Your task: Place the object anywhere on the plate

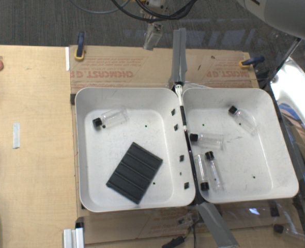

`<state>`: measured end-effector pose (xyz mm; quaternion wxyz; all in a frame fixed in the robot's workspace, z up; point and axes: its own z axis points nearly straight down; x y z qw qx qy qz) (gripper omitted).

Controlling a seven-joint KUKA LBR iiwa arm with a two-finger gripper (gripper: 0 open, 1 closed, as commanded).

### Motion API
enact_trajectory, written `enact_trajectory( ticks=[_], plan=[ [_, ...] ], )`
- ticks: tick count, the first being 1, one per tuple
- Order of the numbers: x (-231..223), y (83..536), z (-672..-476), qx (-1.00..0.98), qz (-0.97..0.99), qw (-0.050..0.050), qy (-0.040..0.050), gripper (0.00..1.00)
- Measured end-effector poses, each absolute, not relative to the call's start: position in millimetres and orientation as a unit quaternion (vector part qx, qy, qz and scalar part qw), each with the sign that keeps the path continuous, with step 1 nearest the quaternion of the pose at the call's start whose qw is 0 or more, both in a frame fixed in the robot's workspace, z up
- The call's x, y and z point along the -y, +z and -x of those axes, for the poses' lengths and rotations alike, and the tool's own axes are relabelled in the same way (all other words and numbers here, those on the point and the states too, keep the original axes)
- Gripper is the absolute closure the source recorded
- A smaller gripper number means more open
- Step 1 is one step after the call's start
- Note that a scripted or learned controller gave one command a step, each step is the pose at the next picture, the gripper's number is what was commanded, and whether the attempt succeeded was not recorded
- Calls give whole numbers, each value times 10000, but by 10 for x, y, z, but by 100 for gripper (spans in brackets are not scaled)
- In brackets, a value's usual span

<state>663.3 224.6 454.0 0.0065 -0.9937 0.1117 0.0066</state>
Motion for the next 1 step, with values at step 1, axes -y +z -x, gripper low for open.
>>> enact_trajectory(
  ticks=[1],
  plan=[
    [-2228,4611,-6650,-1156,9932,88,88,100]
  ],
)
